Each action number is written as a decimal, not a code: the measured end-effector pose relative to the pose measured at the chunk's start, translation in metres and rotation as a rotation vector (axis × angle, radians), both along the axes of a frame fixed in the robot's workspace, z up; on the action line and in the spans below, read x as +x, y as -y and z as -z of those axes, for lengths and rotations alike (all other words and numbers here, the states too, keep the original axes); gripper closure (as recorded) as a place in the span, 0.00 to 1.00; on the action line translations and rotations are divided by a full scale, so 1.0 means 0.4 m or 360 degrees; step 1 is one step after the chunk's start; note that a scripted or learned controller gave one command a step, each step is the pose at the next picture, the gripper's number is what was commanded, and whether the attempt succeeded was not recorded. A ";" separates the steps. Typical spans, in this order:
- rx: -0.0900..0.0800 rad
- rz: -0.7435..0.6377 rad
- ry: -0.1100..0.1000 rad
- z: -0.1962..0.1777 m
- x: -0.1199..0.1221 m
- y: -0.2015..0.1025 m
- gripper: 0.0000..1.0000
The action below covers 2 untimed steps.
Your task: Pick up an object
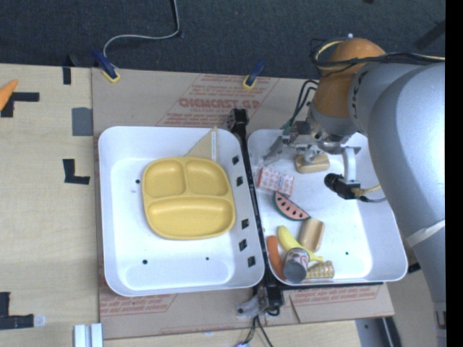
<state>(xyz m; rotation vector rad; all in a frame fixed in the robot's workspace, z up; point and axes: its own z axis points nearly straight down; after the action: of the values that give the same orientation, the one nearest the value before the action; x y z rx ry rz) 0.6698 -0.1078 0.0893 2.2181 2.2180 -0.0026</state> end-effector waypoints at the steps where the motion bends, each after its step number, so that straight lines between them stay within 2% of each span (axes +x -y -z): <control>1: 0.0001 0.0000 0.0000 0.000 0.000 0.001 0.00; 2: 0.0001 -0.0001 0.0000 0.000 0.000 0.002 0.00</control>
<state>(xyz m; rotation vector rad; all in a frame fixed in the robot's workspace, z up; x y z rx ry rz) 0.6698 -0.1087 0.0891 2.2180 2.2189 -0.0022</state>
